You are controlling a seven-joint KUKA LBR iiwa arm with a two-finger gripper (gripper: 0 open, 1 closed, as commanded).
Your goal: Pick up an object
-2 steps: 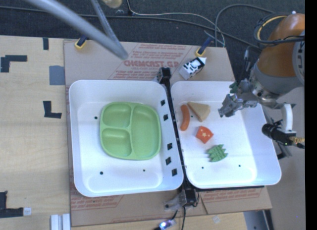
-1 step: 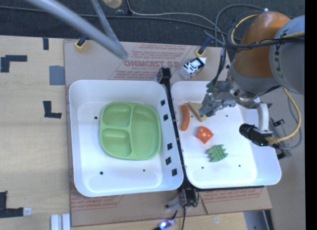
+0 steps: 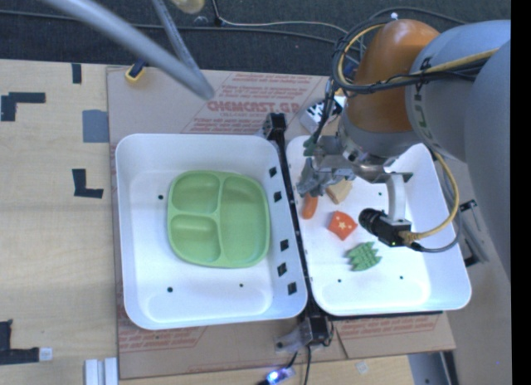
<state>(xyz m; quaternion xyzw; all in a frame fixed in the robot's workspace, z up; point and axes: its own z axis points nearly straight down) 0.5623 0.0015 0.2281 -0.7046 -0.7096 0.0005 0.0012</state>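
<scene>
My gripper (image 3: 318,177) hangs low over the left part of the right bin (image 3: 431,292), under the orange band of the arm. Just below its tip lies a small orange carrot-like piece (image 3: 309,206), close to the bin's left wall. A tan block (image 3: 339,191) sits right beside the fingers, partly hidden by them. A red-orange block (image 3: 342,225) lies a little to the right and nearer, and a green leafy toy (image 3: 362,255) lies nearer still. Nothing shows clearly between the fingers.
The left bin (image 3: 141,292) holds a green divided plate (image 3: 219,217). A black clip divider (image 3: 282,201) runs between the two bins. The arm's black cable and connector (image 3: 386,227) hang over the right bin. A grey pole (image 3: 108,22) crosses the upper left.
</scene>
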